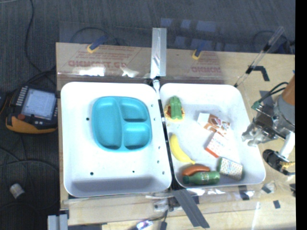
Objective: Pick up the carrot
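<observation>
We are parking our pincer (pixel 256 133) outside the right bin (pixel 240 97), its opening impossible to tell, since the carrot (pixel 195 168) is lying wedged against a cucumber (pixel 201 178).

No text reads clearly. Red mirrored lettering marks the clear sheet (pixel 103 61) behind the left bin (pixel 72 143), too blurred to make out; the cartons (pixel 218 133) in the right bin (pixel 240 102) carry illegible print.

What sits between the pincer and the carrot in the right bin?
In the camera view, a small patterned box and a red-and-white packet lie between the pincer at the bin's right rim and the carrot.
</observation>
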{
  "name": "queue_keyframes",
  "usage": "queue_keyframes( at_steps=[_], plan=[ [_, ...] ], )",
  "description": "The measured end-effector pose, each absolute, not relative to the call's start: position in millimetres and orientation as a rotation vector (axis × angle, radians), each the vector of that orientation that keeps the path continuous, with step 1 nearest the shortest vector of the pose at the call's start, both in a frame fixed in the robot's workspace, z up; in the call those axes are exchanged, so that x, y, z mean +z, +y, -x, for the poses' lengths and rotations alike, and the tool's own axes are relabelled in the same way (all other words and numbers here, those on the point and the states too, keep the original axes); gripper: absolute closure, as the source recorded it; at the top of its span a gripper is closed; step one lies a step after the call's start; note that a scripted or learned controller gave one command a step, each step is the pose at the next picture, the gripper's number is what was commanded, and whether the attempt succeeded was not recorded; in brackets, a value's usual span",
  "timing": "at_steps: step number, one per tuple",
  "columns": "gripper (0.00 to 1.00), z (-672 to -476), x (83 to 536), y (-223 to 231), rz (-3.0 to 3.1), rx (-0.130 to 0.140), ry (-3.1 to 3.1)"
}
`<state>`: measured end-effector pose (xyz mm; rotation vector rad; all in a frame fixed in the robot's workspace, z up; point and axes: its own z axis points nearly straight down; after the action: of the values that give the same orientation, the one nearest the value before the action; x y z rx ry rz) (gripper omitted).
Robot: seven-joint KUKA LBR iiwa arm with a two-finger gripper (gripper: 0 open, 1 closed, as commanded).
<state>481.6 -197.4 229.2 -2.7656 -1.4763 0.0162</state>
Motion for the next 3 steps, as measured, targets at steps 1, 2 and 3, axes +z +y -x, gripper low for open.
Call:
queue_keyframes(
  at_steps=[1,2,3],
  plan=[
    [1.00,-486.4,382,-213,2.690,0.008,-1.624],
    [1.00,-486.7,391,-213,2.691,0.015,-1.624],
    [1.00,-487.1,399,-214,2.691,0.023,-1.624]
  ],
)
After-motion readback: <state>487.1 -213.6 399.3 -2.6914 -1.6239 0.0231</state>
